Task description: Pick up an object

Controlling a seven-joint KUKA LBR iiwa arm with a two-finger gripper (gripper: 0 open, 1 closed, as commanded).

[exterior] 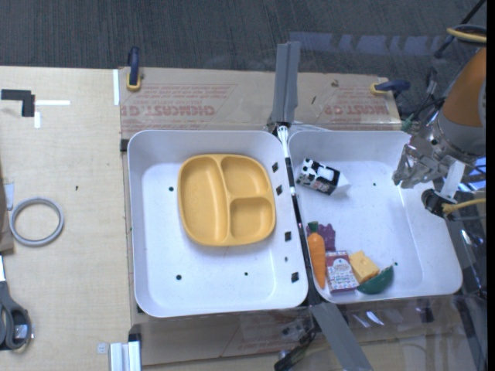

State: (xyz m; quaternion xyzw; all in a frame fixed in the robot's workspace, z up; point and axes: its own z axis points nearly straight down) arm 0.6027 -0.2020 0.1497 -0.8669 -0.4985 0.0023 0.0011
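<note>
The right bin (387, 207) holds a black-and-white toy cow (319, 177) near its back left. Along its front left lie an orange carrot (316, 259), a purple item (326, 233), a red-and-white packet (339, 273), a yellow block (363, 267) and a green piece (377, 283). My gripper (415, 174) hangs over the right bin's far right edge, well apart from all these objects. Nothing shows beneath it but bare white bin floor.
A yellow divided plate (227, 199) lies in the left bin (155, 269). A grey tape ring (35, 221) and scissors (12, 325) rest on the wooden bench at the left. Clamps (134, 69) hold cardboard behind the bins.
</note>
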